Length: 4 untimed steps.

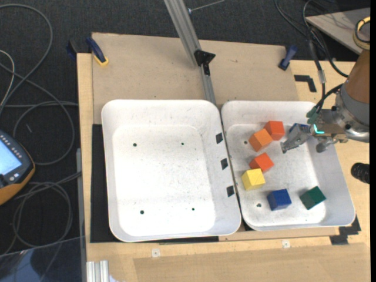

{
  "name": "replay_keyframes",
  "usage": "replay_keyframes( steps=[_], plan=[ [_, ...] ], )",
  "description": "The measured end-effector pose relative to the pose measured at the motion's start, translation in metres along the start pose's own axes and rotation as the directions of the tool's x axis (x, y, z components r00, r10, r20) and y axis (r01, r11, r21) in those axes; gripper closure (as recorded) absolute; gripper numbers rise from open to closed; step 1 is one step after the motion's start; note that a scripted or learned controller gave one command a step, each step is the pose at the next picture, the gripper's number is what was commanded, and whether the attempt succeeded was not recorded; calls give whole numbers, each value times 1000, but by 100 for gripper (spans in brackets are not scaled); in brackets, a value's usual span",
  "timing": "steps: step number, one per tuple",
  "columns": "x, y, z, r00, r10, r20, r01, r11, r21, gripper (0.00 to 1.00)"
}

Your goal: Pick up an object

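Several small cubes lie in the right bin [335, 175]: a red-orange cube [274, 128] and an orange cube [261, 138] near the back, and another red-orange cube [264, 162] just below them. Further forward are a yellow cube [253, 178], a blue cube [279, 199] and a green cube [312, 197]. My gripper [305, 145] hangs over the back right part of this bin, just right of the two rear cubes. Its fingers [290, 143] stand apart, open, with nothing between them.
The left bin [117, 157] sits beside the right one, with black clips along the shared edge. A slanted metal rod [188, 34] crosses the back of the bench. Blue clamps [97, 50] hold the board's rear corners. Cables lie on the floor to the left.
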State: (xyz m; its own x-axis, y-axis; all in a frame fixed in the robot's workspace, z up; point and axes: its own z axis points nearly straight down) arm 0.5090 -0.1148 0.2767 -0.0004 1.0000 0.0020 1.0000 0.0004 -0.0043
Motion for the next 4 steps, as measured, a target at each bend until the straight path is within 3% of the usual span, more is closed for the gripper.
replay_keyframes(
  steps=[1,3,4],
  plan=[
    [0,1,-1,1000,0,1,0,1000,-4,0],
    [4,7,109,1000,1,-1,-1,1000,4,0],
    [11,15,164,1000,-1,-4,0,1000,-5,0]
  ],
)
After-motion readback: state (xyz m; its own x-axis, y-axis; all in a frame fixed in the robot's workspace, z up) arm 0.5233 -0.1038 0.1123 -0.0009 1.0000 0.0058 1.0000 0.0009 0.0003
